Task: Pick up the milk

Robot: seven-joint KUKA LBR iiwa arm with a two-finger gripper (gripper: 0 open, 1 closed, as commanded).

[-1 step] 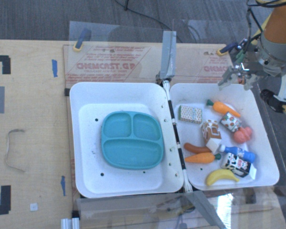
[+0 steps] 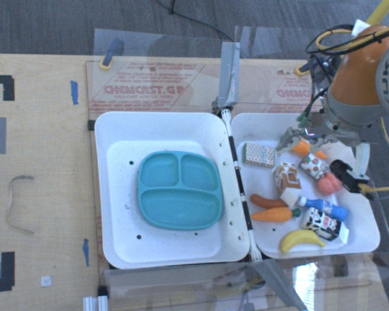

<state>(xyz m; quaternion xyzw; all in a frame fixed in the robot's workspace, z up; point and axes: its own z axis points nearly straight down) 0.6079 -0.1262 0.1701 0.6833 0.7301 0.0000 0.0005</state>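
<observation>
Camera view puts the milk (image 2: 322,223), a cow-patterned carton, at the near right of the right bin (image 2: 369,238), touching the blue-capped bottle (image 2: 325,207) and just beside the banana (image 2: 301,240); my gripper (image 2: 303,137) hangs over the bin's far side above the small orange piece (image 2: 301,148), well apart from the carton; I cannot tell how it is set. My worry is the crowding; a descent slightly off could catch the bottle instead, or shove the carton against the bin wall.
</observation>
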